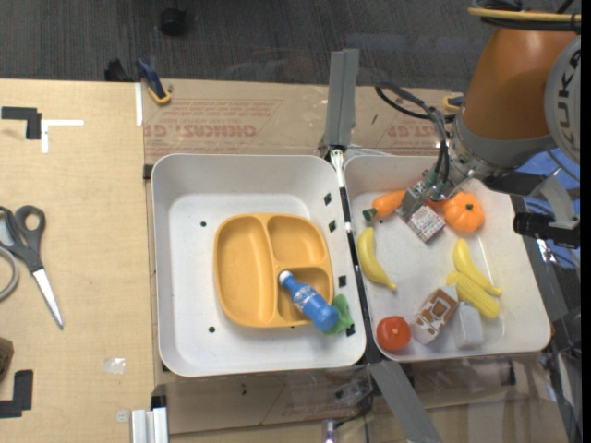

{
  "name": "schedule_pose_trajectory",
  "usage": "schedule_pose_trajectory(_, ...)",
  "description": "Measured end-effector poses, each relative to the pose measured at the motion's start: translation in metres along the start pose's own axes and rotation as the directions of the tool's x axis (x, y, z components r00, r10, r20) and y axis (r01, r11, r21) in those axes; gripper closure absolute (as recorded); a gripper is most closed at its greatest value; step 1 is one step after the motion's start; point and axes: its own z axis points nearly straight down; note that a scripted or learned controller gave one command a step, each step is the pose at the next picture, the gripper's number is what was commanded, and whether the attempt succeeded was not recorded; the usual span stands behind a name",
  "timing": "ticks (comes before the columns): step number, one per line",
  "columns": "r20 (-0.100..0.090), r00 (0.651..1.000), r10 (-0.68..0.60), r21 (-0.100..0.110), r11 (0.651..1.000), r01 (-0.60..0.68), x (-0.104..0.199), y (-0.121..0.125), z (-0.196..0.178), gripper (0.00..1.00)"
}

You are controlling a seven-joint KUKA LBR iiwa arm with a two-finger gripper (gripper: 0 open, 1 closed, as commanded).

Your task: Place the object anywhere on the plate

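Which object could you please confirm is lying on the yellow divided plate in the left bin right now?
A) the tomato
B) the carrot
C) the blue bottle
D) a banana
C: the blue bottle lies across the lower right compartment of the yellow plate in the left bin, while the carrot, tomato and bananas sit in the right bin.

You see the yellow plate (263,268) in the left bin (175,275), with a blue bottle (309,303) lying on its lower right part. The gripper (428,195) hangs over the right bin (526,330), just beside the carrot (386,204) and the orange (463,213).
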Motion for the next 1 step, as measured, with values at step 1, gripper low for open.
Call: schedule_pose_trajectory(1, 0.001, 0.95, -0.312, -0.002, 0.95, 0.312, 0.0163, 0.041, 0.0502, 1.0)
